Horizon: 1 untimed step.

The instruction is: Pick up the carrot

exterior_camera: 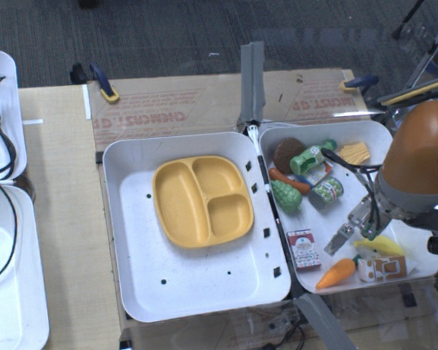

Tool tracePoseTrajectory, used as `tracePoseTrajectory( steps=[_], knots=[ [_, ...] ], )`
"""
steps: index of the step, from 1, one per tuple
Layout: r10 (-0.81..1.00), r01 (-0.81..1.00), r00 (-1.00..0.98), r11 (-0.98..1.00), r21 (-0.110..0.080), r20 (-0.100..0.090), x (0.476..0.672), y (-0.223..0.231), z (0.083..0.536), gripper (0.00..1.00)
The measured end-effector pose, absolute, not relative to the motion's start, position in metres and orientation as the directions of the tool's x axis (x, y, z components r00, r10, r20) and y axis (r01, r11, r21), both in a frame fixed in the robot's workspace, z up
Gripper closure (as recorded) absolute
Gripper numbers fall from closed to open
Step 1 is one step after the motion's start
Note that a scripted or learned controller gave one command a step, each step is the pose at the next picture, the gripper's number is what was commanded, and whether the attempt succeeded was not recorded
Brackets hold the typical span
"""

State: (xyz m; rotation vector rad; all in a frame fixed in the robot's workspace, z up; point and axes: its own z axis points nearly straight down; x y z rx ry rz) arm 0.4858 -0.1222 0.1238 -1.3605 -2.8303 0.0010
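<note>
- the carrot (337, 274) lay near the front edge of the right bin (380, 129), its tip pointing left, just beside a small carton (383, 268).
- the gripper (351, 231) hung over the right bin, above and a little right of the carrot and apart from it; whether its fingers were spread or pressed together could not be told.
- a red box (304, 248) sat left of the gripper, a can (326, 191) just above it.
- a yellow banana (381, 246) lay between the gripper and the carton.
- the left bin (139, 269) held a yellow divided plate (203, 201).
</note>
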Motion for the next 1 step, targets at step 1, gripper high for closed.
tracePoseTrajectory(
  steps=[1],
  knots=[
    [0.674,0.674,-0.738,0.738,-0.001,0.003,0.4777,-0.1528,0.0887,0.0]
  ],
)
